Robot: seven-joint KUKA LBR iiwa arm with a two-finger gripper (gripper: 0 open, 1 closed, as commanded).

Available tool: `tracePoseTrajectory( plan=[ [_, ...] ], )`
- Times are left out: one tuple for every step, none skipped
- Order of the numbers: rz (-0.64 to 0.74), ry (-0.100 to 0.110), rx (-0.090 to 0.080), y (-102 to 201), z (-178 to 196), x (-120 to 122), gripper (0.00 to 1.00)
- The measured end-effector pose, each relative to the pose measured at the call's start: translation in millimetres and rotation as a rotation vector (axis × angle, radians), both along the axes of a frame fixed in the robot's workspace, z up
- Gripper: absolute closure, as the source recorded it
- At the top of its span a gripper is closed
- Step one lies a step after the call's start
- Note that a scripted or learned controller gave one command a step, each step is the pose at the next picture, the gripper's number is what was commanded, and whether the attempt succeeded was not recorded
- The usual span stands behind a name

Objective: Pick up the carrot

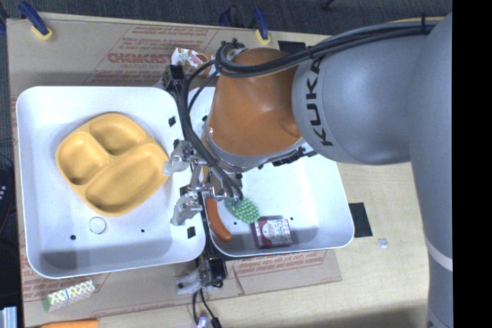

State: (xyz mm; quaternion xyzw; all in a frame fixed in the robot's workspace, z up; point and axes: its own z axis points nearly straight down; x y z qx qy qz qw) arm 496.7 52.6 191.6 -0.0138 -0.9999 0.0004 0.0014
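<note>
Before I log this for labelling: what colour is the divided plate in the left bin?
Yellow. The divided plate shows best in the camera view.

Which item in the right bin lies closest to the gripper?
The carrot, directly below the gripper; the green piece and dark red packet lie farther right.

Both bins (31,165) are white. The divided plate (111,161) is yellow. The carrot (218,220) is orange, beside a green dotted piece (245,210) and a dark red packet (272,232). The arm (369,104) is grey, banded orange.
</note>
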Motion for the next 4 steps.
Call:
tracePoseTrajectory(
  plan=[
    [0.001, -0.001, -0.001, -0.2, 10.4, 1.1, 1.0],
    [-0.315, -0.004, -0.001, -59.3, 63.4, -19.6, 1.0],
    [-0.183, 0.0, 0.0, 2.7, -0.3, -20.7, 1.0],
    [-0.183, -0.001, 0.0, 2.4, -0.2, -20.6, 0.0]
  ],
)
